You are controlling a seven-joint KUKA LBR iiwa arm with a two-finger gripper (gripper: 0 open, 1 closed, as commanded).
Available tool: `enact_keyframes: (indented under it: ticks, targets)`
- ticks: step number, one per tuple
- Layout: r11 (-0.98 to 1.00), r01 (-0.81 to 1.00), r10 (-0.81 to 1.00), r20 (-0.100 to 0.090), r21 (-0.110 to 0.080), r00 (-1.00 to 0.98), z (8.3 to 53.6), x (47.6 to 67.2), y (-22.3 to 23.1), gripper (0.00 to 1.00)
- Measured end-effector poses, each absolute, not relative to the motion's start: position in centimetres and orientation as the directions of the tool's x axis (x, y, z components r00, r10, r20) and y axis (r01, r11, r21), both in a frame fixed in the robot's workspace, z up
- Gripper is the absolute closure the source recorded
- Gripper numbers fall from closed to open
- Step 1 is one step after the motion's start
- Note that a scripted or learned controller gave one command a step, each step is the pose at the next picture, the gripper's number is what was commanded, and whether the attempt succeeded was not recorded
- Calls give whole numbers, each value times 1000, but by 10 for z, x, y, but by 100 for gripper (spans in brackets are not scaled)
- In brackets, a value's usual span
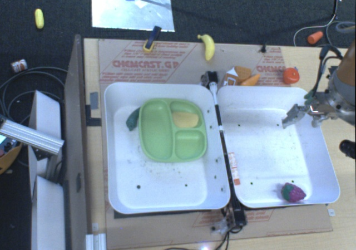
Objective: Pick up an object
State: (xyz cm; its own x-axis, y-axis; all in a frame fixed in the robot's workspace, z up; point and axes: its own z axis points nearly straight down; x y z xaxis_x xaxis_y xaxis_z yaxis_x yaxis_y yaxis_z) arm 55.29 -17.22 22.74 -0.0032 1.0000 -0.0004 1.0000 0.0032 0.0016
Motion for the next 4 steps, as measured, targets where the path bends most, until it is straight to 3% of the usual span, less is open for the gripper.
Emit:
enact_keyframes:
  ticks: [1, 2, 3, 4]
  targets:
    - [-2, 1000, 1000, 0, -3, 2, 160, 542, -209, 0]
    - [4, 1000, 1000, 1, 0, -4, 81, 524, -168, 0]
    - [2, 1000, 1000, 0, 4, -2, 95, 525, -170, 100]
    - [15, 1000, 1000, 2, 11, -15, 190, 543, -69, 100]
